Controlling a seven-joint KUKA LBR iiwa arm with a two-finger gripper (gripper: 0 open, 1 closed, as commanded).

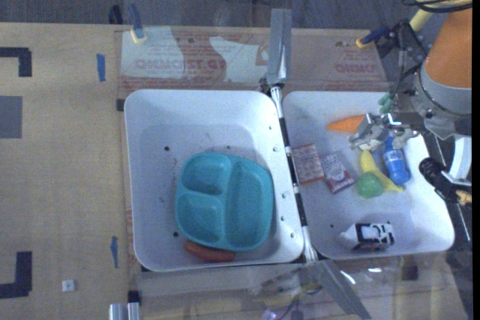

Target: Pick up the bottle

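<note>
In the right bin (420,236) I see a black-and-white box (370,234) near its front edge. Farther in, toward the right wall, the blue bottle (395,165) lies beside a green ball (370,185) and a yellow piece (369,161). Just beyond the bottle's far end my gripper (379,127) hovers; I cannot tell how wide it stands. An orange carrot (346,124) lies left of it. The left bin (150,161) carries a teal divided plate (225,200).

left bin (150,161): a tray (223,200) with a sausage (210,252) at its near edge. right bin (322,228): the bottle (395,165) far right, a carrot (346,124) behind, two packets (321,165) to the left, a small box (369,234) nearest.
</note>
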